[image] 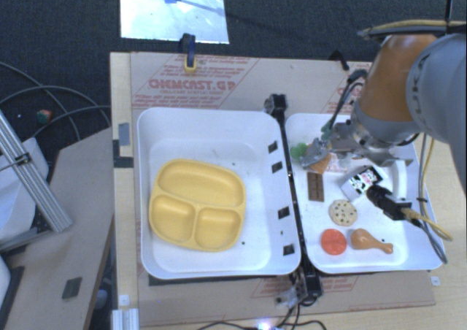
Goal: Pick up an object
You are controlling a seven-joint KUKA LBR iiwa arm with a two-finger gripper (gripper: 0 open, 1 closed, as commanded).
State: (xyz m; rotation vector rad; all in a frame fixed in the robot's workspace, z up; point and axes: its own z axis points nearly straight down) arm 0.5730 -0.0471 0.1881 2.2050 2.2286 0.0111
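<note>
1. Dark carpet surrounds a wooden bench [219,77] that carries two white bins side by side.
2. Nearest to the camera, in the right bin [416,259], lie a red tomato [334,242] and a drumstick [371,241], just beside each other. The drumstick's long axis runs left to right, with the bone end toward the right.
3. A little farther are a round cookie [342,212] and a brown chocolate bar [315,186], whose long axis runs near to far.
4. The left bin [219,128] holds a yellow divided plate [196,204].
5. Farther still, the gripper [319,150] hangs low over the back of the right bin, near a small green piece [298,150] on its left.
6. I cannot tell how the gripper is set or if it holds anything.
7. In my judgement the chocolate bar, just on the near side of the gripper, is the closest object to pick.
</note>
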